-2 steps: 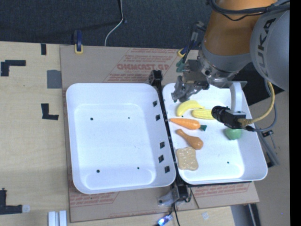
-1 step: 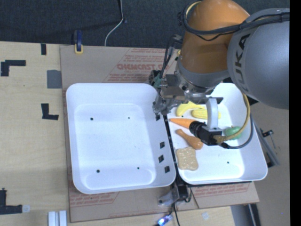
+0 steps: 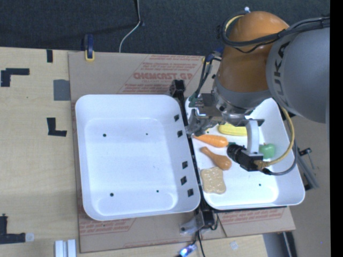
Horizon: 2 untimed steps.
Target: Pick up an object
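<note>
Looking down, we can't tell the tool's (image 3: 206, 123) grip; the arm (image 3: 252, 63) hides it. Carrot (image 3: 212, 140), drumstick (image 3: 216, 158), cracker (image 3: 213, 180) lie in the right bin (image 3: 278, 194); corn (image 3: 232, 129) half-covered.

1. A brown cardboard sheet (image 3: 155, 74) with red printed lettering lay flat under both bins.
2. The left white bin (image 3: 128, 154) sat on it, showing a few small dark dots on its floor.
3. A thin pale cable (image 3: 136, 15) trailed down across the dark fabric backdrop (image 3: 80, 9).
4. Black tape marks (image 3: 53, 126) dotted the wooden bench (image 3: 32, 165) at the left.
</note>
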Available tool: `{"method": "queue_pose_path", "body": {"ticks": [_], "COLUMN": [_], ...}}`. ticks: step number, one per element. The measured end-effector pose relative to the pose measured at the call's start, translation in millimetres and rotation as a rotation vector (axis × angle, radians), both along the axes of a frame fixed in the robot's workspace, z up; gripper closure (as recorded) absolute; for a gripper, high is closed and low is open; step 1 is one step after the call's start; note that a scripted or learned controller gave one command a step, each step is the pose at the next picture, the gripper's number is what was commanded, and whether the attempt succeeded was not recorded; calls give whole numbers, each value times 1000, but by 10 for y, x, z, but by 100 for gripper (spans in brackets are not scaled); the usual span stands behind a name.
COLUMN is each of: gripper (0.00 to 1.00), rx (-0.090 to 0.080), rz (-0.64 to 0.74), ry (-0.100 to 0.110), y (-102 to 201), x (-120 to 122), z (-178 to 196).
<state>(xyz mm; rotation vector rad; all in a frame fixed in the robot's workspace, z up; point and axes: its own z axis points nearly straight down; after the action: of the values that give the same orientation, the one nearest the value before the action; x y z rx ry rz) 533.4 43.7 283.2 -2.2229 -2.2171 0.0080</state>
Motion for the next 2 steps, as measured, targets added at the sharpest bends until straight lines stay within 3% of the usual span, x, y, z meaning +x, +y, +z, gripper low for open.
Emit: {"method": "queue_pose_path", "body": {"ticks": [1, 2], "gripper": [100, 100], "rx": [2, 0], "rz": [5, -5], "ry": [-5, 0], "y": [95, -953], "x": [247, 88], "z": [80, -259]}}
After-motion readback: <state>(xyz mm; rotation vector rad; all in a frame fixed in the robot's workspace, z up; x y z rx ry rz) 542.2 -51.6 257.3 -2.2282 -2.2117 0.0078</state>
